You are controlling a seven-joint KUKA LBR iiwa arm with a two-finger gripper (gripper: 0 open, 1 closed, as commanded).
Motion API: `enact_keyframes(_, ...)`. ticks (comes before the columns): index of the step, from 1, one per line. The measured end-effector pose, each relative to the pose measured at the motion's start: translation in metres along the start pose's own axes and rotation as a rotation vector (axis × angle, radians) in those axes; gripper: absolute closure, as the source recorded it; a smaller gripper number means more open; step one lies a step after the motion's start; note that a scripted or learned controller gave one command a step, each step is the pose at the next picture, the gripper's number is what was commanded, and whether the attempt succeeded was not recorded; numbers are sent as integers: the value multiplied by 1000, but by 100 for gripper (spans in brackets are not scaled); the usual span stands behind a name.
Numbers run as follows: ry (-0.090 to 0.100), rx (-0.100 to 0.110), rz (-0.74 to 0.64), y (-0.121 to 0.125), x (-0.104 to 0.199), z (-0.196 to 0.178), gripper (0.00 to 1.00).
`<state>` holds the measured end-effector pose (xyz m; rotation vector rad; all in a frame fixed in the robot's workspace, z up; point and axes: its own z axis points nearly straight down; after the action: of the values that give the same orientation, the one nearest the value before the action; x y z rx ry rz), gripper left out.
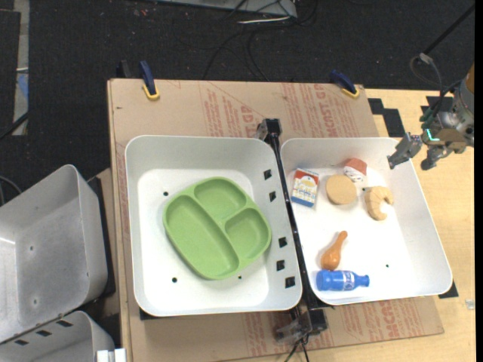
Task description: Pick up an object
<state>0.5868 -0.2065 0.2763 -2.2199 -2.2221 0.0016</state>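
The right bin [423, 225] holds several small items: a small carton [305, 187], a round tan cookie [341, 191], a red and white piece [355, 168], a tan croissant-shaped piece [378, 201], an orange drumstick [334, 252] and a blue bottle [341, 280] lying on its side. My gripper [414, 154] hangs over the bin's upper right rim, its two dark fingers spread apart with nothing between them. It stands to the right of the red and white piece and apart from every item.
The left bin [151, 157] holds a green divided plate [217, 226]. A black divider with clips [285, 225] runs between the bins. A grey container [45, 255] sits off the bench at the left. Blue and yellow clamps [150, 85] hold the board's far edge.
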Motion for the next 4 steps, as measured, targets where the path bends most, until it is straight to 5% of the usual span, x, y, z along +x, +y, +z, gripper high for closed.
enact_keyframes(1, 0, -1, 0, 0, 0, -1, 0)
enact_keyframes(4, 1, 4, 3, 5, 3, 171, 0)
